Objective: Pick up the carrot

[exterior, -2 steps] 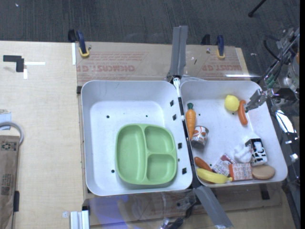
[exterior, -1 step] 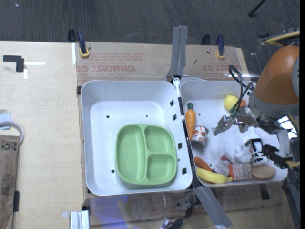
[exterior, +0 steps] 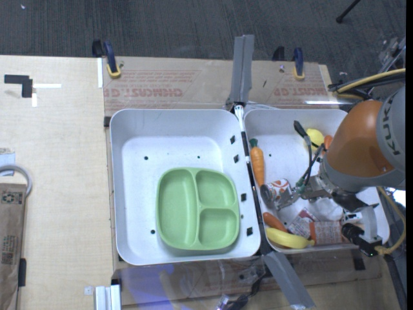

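Note:
The carrot (exterior: pixel 257 164), orange with a green top, lies lengthwise along the left wall of the right bin (exterior: pixel 284 116), its green end pointing to the back. My gripper (exterior: pixel 281 199) hangs low in the middle of that bin, just right of and nearer the front than the carrot's tip, beside a small orange-and-white cup (exterior: pixel 279 186). The carrot is untouched on the bin floor. The arm's orange band (exterior: pixel 361 141) covers the bin's right side.
The left bin (exterior: pixel 129 173) holds a green divided plate (exterior: pixel 198 208). At the front of the right bin lie a banana (exterior: pixel 287 239), a reddish-orange piece (exterior: pixel 273 221) and a printed packet (exterior: pixel 317 230). A yellow item (exterior: pixel 314 135) and a black utensil (exterior: pixel 301 130) sit at the back.

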Action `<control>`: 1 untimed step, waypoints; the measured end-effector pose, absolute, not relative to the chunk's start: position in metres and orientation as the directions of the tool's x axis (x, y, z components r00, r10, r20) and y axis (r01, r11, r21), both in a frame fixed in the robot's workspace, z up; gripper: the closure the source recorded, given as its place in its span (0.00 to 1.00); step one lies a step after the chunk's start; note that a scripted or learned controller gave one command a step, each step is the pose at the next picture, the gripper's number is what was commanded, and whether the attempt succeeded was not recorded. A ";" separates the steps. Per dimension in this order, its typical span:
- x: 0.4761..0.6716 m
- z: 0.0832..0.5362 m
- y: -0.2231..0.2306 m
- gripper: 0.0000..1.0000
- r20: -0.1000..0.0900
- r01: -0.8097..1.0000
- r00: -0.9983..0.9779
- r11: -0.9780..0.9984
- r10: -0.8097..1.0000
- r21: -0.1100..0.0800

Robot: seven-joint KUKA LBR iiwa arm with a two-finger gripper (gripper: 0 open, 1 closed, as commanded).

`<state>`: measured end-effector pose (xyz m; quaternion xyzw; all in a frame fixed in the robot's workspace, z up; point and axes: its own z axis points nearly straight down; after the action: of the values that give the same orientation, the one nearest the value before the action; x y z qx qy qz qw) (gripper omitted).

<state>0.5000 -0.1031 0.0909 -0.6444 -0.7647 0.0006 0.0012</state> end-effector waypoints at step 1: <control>0.574 0.211 -0.160 0.00 -0.002 0.978 -0.211 0.211 0.978 0.000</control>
<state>0.5736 -0.1596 0.2112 -0.6283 -0.7780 0.0005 -0.0005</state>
